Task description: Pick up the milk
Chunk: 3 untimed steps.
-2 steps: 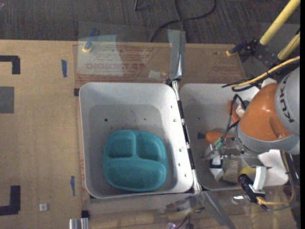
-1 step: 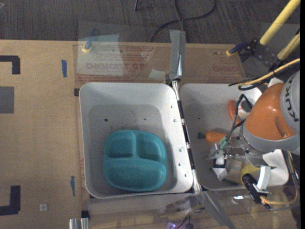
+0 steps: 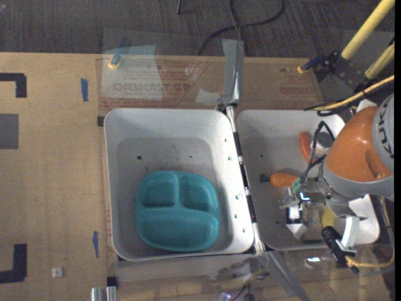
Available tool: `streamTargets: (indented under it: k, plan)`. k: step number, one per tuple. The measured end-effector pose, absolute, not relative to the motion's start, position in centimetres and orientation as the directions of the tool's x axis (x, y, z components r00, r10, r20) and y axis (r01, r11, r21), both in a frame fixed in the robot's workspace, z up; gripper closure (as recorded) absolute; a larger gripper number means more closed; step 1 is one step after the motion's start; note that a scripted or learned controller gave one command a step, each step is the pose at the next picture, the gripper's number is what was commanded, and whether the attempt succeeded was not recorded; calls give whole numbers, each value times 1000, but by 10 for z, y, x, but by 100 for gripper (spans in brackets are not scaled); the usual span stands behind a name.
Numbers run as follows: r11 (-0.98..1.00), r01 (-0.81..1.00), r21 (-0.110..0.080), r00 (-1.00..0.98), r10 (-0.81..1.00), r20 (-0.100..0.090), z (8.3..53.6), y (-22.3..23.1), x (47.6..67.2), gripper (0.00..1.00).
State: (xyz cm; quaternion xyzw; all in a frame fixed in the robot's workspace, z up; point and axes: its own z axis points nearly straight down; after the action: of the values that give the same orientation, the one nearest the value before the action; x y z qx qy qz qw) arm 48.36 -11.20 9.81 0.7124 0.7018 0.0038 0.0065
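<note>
Two shallow white plastic bins sat side by side on the cardboard-topped bench; the left bin [image 3: 119, 168] held a teal sectioned plastic tray [image 3: 178, 211] at its near end, and the right bin [image 3: 263, 130] held the clutter. Over the right bin's near right part hung the grey arm with its orange band [image 3: 357, 152], the gripper [image 3: 299, 207] low among the objects. An orange carrot-shaped toy [image 3: 282, 179] lay just far-left of it. The milk could not be picked out with certainty; a small white item [image 3: 292, 214] directly beneath the gripper might have been it, so the move would be straight down. Whether the gripper was open or closed could not be told.
</note>
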Motion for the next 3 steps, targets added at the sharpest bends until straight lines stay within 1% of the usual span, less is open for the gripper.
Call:
streamTargets:
  k: [1, 2, 3]
  plan:
    - [-15, 1000, 15, 15, 1000, -4, 98, -112, 484, 0]
    - [-18, 1000, 17, 18, 1000, -4, 108, -113, 484, 100]
    - [-32, 999, -1, 32, 999, 0, 208, -53, 513, 100]
